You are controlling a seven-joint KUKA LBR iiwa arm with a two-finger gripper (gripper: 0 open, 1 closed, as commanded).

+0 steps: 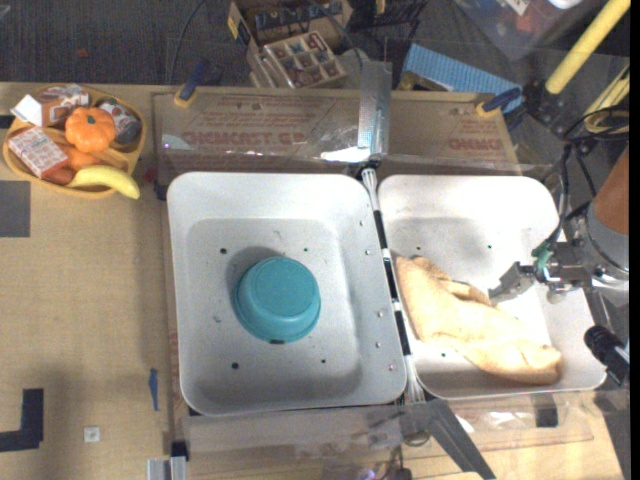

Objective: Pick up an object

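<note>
Sitting at center of the left bin (190, 218): teal bowl (279, 298), upside down. Right bin (440, 193) has a tan cloth (465, 323) spread from 9 to 5 o'clock. Gripper (503, 284) at 3 o'clock, low at the cloth's upper edge; jaw state cannot be made out.

**Robot lab bench**

Looks like a research lab: two white bins (268, 200) taped to a cardboard-backed bench (80, 318), cables and crates of parts (290, 33) behind, a bowl of toy fruit (70, 143) as test props.
</note>
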